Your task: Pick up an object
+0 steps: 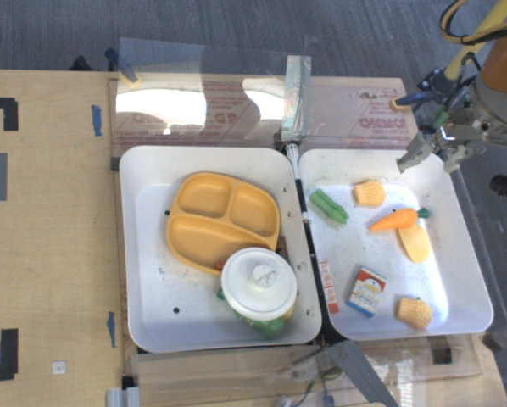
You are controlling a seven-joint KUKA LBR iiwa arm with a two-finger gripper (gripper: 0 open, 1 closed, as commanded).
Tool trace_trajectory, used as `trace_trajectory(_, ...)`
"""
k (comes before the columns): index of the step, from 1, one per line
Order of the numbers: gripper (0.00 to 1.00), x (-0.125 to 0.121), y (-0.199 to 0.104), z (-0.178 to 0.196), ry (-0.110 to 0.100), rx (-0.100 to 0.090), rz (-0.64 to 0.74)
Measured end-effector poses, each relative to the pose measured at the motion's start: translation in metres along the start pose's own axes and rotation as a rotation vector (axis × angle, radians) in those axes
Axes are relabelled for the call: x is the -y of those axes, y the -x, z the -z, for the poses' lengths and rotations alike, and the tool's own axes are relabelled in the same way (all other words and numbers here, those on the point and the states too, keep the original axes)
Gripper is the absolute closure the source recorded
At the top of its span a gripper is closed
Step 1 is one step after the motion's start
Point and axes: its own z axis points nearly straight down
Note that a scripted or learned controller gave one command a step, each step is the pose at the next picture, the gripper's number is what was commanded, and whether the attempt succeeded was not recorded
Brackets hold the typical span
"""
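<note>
End effector (430, 153) hangs over the far right corner of the right-hand shallow white bin (470, 265), grey fingers spread, nothing between them. Orange band of the arm sits just right of it, at the frame edge.

Landmark = the right bin. Contents, all lying loose on its floor:
- green pod-shaped plastic vegetable (329, 207), near the bin's left wall, far half
- small yellow-orange bread-like chunk (369, 194), just right of the green piece, apart from it
- orange plastic carrot with green top (396, 220), mid-bin, pointing left
- pale yellow wedge-shaped slice (415, 242), touching or almost touching the carrot on its near side, can't tell which
- small red-white-blue carton (365, 292), near half, centre
- yellow ridged corn-like piece (415, 313), near right corner, just right of the carton

End effector is closest to the carrot's green top but well clear of it; no object lifted.

Left of the right bin, sharing the middle wall: second white bin (139, 253) with a yellow-orange divided plastic plate (222, 214) and a white round lidded cup (259, 281) resting on the plate's near edge. Both bins sit on the tabletop (46, 227).
</note>
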Motion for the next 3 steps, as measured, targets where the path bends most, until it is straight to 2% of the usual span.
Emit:
trace_trajectory(1, 0.0, -0.036, 0.034, -0.098, -0.004, -0.003, -0.385)
trace_trajectory(2, 0.0, 0.044, 0.015, -0.146, 0.001, -0.01, -0.804)
trace_trajectory(3, 1.0, 0.044, 0.016, -0.138, 0.002, -0.005, -0.8)
